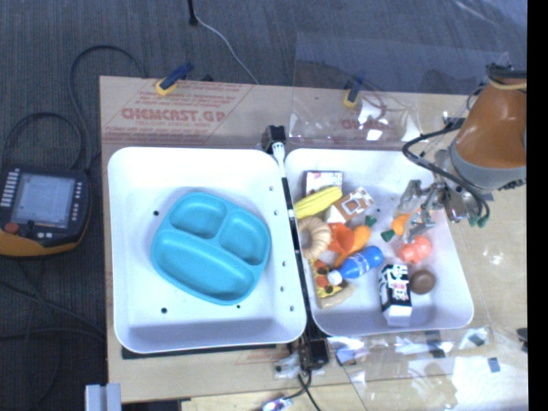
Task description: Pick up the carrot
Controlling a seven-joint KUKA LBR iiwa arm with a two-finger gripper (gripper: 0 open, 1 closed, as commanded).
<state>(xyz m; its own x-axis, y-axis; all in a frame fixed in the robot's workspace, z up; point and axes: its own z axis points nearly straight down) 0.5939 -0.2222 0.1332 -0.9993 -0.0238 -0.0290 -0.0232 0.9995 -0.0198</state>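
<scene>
Claw [413, 215] of grey metal hangs over right bin [445, 315], fingers spread, nothing between them; small orange carrot [400, 226] with green tip sits just beside its fingertips on the bin floor; glossy plastic toys nearby: ridged yellow corn [317, 201], round peach [415, 249], blue bottle [361, 262], boxy milk carton [396, 288]; left bin [128, 255] carries smooth teal divided plate [211, 245].

The arm [497, 135] is cut off by the right edge.
</scene>
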